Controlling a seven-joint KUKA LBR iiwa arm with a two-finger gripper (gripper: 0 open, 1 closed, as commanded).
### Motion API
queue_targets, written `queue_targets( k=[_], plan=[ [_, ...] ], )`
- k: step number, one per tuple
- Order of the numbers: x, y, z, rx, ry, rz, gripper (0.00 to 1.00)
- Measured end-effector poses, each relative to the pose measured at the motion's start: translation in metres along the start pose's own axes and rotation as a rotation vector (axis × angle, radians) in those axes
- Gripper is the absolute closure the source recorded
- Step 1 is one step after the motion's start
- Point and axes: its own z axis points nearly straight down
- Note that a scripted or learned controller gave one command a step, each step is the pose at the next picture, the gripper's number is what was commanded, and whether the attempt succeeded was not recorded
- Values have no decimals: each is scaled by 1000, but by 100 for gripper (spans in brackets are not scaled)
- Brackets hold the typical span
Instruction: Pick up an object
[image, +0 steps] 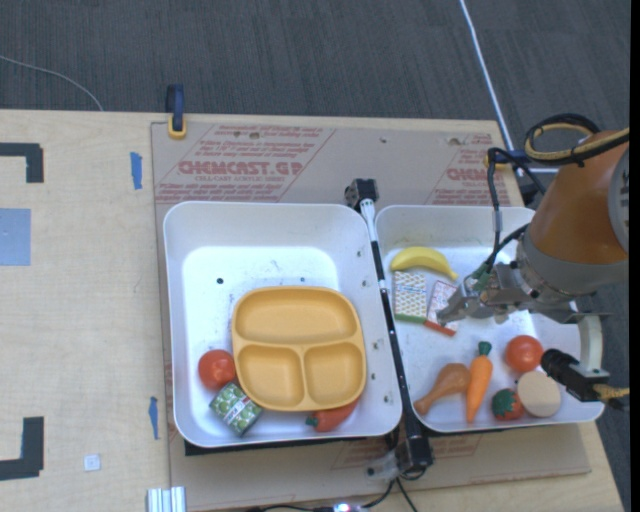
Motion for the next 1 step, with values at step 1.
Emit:
queue_targets(
  k=[1],
  plan=[
    [-14, -27, 89, 1, 1, 0, 0]
  ],
)
